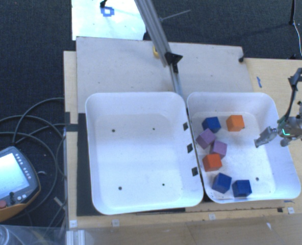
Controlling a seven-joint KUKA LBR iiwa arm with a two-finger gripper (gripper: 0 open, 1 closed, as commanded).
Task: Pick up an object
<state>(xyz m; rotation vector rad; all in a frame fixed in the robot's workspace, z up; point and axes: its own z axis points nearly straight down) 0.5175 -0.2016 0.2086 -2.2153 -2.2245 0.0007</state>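
- Camera view: I see the pincer (266, 137) over the right bin's (281, 188) right side; I cannot tell its state.
- Seven blocks lie there; nearest, well apart: orange block (235, 123).

cubes (218, 154) crowd right bin's (267, 102) left, right side seemingly open

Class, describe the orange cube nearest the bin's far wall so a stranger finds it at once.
Start at the right-hand shallow white bin. Near its far wall, the orange cube sits right of a blue cube. The other orange-red cube lies mid-bin beside purple ones.
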